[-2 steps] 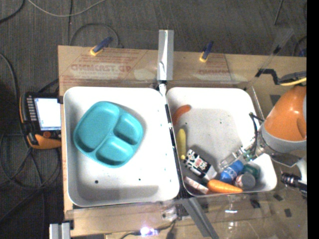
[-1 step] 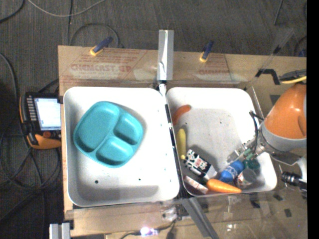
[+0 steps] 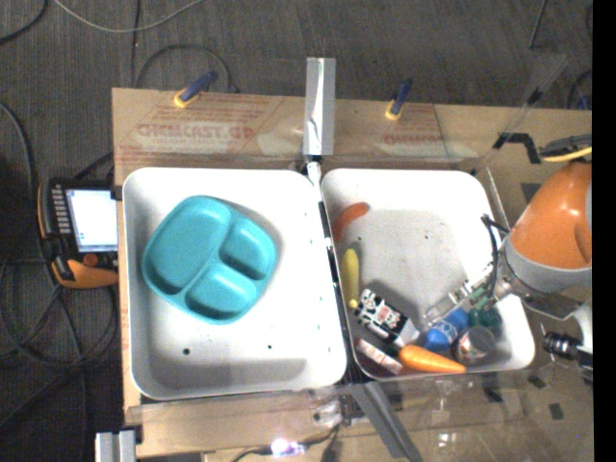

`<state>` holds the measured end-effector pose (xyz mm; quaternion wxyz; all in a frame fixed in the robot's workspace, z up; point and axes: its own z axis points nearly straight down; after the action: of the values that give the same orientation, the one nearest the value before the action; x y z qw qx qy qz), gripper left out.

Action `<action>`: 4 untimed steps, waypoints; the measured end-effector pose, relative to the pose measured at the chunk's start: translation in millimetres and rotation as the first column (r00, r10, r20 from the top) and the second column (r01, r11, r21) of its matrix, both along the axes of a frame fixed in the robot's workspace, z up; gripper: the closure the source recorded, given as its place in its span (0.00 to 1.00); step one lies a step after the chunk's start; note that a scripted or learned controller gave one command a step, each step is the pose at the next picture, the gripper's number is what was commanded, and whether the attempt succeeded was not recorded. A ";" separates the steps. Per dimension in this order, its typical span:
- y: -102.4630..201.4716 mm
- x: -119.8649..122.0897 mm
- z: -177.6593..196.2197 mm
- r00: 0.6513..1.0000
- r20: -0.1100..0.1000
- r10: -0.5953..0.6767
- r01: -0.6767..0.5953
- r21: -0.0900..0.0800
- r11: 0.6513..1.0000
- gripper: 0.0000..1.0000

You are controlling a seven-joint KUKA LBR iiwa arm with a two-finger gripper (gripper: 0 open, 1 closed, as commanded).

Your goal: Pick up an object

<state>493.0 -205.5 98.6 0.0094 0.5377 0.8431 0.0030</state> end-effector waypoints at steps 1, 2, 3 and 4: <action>-12.4 -1.5 -8.3 1.000 -0.007 0.017 -0.017 0.011 1.000 0.00; -11.7 1.5 -0.3 1.000 -0.003 0.018 -0.018 0.010 1.000 1.00; -4.0 -1.7 -5.9 1.000 0.003 0.023 -0.023 -0.007 1.000 1.00; -8.2 -0.6 -4.8 0.984 0.001 0.180 -0.180 -0.007 0.984 1.00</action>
<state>492.3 -213.8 93.8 0.0117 0.4592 0.8882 0.0012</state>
